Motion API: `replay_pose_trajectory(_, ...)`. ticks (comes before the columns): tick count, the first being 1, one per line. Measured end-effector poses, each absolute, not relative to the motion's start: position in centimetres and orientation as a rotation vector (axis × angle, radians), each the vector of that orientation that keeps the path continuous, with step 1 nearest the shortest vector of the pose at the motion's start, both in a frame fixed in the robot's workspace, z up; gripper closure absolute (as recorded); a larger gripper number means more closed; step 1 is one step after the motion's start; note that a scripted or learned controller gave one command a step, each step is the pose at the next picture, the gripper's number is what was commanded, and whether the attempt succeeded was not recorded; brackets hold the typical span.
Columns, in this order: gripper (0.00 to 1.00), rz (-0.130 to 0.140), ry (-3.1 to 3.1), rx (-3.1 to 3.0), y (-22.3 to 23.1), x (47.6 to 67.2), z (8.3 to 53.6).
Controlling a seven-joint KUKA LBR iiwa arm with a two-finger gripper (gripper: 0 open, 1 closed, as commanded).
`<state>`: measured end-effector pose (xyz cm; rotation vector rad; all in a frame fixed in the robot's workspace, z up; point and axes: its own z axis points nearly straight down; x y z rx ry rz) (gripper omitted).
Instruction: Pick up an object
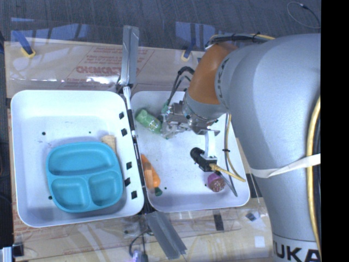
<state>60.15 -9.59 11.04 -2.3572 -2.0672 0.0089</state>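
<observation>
In the right bin (180, 201), my gripper (171, 129) hangs low over the upper left part of the floor. A green bottle (148, 120) lies on its side just to the gripper's left, close to it. An orange carrot-shaped toy (150, 174) rests along the bin's left wall, with a small green piece (158, 191) at its lower end. A dark red round object (216, 183) sits near the lower right corner. I see nothing held in the gripper.
The left bin (32, 113) holds a blue divided tray (83, 176), with a tan object (109, 142) at its upper right corner. A ridge with black clips (131, 146) separates the bins. The arm's grey bulk covers the right bin's right side.
</observation>
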Motion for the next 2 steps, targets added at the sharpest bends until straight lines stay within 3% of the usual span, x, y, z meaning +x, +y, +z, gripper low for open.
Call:
replay_pose_trajectory(1, 0.0, 0.009, -2.067, -2.357, -9.6, 60.1, 11.0)
replay_pose_trajectory(2, 0.0, 0.006, -1.915, -2.486, -10.0, 64.2, 9.1)
